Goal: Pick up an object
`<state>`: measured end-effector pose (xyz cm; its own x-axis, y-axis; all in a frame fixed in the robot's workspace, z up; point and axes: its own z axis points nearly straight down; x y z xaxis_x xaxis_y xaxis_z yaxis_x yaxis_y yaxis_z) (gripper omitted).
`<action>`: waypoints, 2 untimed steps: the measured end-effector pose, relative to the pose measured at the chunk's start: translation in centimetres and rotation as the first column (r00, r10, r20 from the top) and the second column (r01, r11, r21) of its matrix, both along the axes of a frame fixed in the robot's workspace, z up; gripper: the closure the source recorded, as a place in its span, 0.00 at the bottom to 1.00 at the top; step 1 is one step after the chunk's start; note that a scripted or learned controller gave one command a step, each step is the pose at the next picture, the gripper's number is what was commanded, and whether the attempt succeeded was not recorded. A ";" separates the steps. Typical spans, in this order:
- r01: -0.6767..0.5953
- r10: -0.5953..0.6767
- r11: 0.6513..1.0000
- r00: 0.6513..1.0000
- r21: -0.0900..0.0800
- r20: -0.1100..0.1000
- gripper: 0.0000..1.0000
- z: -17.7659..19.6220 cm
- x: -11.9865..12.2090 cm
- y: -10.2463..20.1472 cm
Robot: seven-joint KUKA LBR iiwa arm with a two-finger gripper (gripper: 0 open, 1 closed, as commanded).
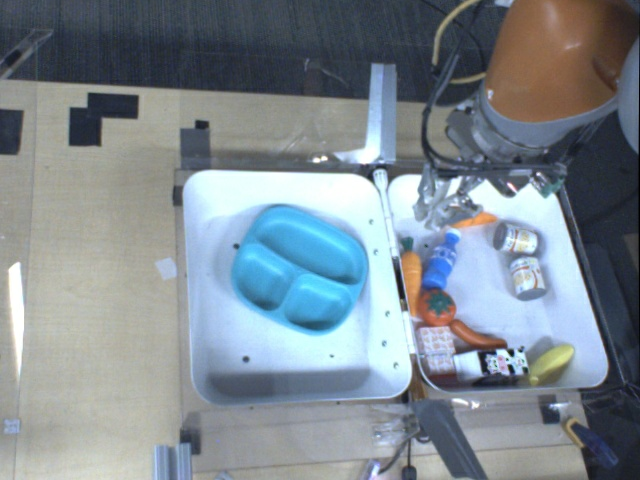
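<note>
My gripper (441, 206) hangs under the orange-banded wrist over the back left of the right bin (585, 298). It is open, with nothing between its fingers. Just in front of it lies a blue bottle (440, 262), its white cap towards the gripper. An orange carrot (411, 270) lies along the bin's left wall. A small orange piece (482, 221) sits to the gripper's right. Two cans (517, 238) (528, 278) stand to the right. A red tomato (437, 306), a sausage (476, 336) and a yellow banana (552, 362) lie nearer the front.
The left bin (215, 358) holds a blue divided plate (298, 266). A checked red-and-white packet (437, 344) and a black-and-white item (496, 365) crowd the right bin's front edge. A metal post (382, 108) rises behind the divider between the bins.
</note>
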<state>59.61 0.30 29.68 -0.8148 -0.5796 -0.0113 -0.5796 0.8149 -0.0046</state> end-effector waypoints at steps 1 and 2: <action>-0.419 0.419 0.908 0.908 -0.006 0.004 1.00 7.5 0.0 -1.6; -0.448 0.448 0.894 0.894 -0.007 0.000 1.00 9.4 -5.6 -5.2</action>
<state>54.01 -4.88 39.11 -0.4683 -0.8835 -0.0072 -0.8835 0.4684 -0.0104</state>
